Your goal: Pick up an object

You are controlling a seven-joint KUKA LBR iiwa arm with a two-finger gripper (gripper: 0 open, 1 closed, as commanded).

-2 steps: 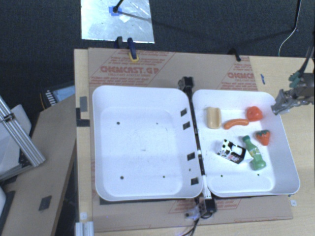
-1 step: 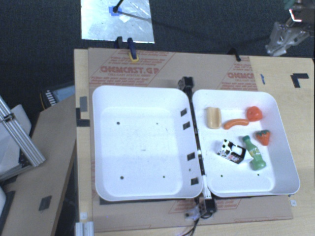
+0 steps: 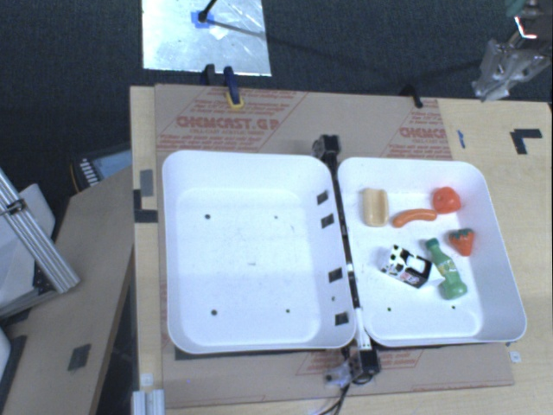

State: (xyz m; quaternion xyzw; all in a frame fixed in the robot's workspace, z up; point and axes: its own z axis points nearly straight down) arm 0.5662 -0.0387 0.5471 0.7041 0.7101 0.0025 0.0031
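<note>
tabletop (image 3: 285, 115): tan cardboard sheet with faded red print, dark carpet floor behind it
left bin (image 3: 246, 249): shallow white plastic, rounded corners, a few tiny dark dots on the bottom
right bin (image 3: 497, 314): same white plastic, butted up against the left one along a dark seam with clips
foil sheet (image 3: 206, 24): shiny crinkled square lying on the floor up top, blue bit on it
end effector (image 3: 510, 59): top right corner, well away from the bins, blurry and cut off by the edge, honestly can't tell what the fingers are doing
green bottle (image 3: 445, 269): right bin, lying tilted, just beside the black-and-white block (image 3: 406, 266)
orange carrot (image 3: 415, 217): thin, curved, between the tan block (image 3: 374, 207) and the red tomato (image 3: 446, 200)
strawberry (image 3: 461, 241): small, reddish, too fuzzy to be sure
</note>
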